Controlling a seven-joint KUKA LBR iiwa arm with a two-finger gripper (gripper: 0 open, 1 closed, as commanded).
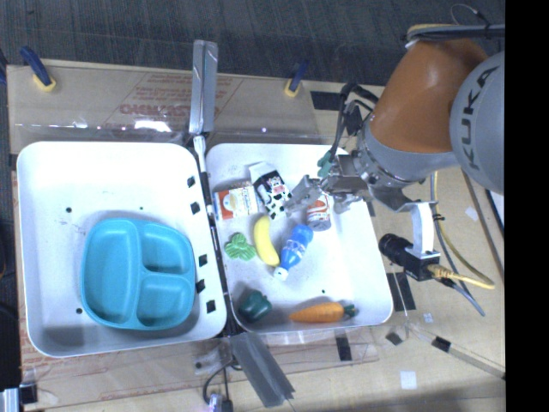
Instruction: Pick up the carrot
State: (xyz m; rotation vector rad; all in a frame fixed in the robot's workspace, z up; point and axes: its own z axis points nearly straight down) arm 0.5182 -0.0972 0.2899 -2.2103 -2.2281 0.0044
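Carrot (319,313): lain along the near edge of the right bin (374,269), ungrasped; gripper (310,194), finger state undeterminable, is judged in approach and must be brought toward that near edge.

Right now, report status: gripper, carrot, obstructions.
Gripper over right bin's upper part, above a small can. Carrot lying flat near right bin's front wall, untouched. Blue bottle and banana between them.
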